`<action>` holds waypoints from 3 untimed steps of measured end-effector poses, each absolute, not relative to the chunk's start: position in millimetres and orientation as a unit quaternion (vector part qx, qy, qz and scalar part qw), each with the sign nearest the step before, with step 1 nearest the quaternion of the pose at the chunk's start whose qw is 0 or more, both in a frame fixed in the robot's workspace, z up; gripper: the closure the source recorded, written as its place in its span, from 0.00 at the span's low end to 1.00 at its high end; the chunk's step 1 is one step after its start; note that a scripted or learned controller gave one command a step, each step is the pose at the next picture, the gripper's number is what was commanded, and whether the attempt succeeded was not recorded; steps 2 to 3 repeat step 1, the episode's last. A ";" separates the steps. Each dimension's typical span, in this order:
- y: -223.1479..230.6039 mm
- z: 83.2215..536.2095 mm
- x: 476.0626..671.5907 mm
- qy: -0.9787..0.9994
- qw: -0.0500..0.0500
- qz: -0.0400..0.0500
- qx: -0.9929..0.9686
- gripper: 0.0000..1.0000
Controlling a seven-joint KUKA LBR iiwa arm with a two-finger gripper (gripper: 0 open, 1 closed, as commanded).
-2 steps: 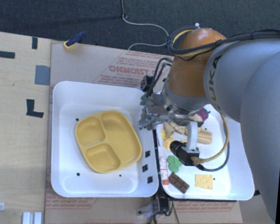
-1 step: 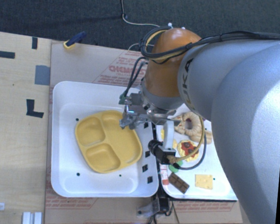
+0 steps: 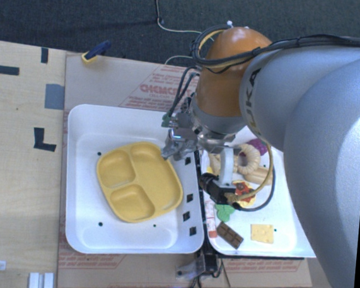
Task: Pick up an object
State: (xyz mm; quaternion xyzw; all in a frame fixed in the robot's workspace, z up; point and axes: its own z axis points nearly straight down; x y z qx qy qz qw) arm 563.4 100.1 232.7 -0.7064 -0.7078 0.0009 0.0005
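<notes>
Camera view: I see the hand (image 3: 175, 146) at a yellow three-compartment tray's (image 3: 139, 182) rim, whether clamped I cannot tell.

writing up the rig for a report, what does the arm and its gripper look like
The arm is thick, rounded and smooth grey, with a glossy orange band above the wrist. Thin black cables run over the band. The gripper is small, dark grey metal.

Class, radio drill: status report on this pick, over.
Gripper low at right wall of left bin. Yellow divided plate lies flat beside it, not lifted. Plate's right edge close to that wall.
</notes>
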 end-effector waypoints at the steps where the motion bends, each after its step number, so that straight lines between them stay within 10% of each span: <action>1: 102.8 233.0 557.8 -0.708 0.001 0.002 -0.707 1.00; 3: 102.8 233.0 557.8 -0.708 0.001 0.002 -0.707 1.00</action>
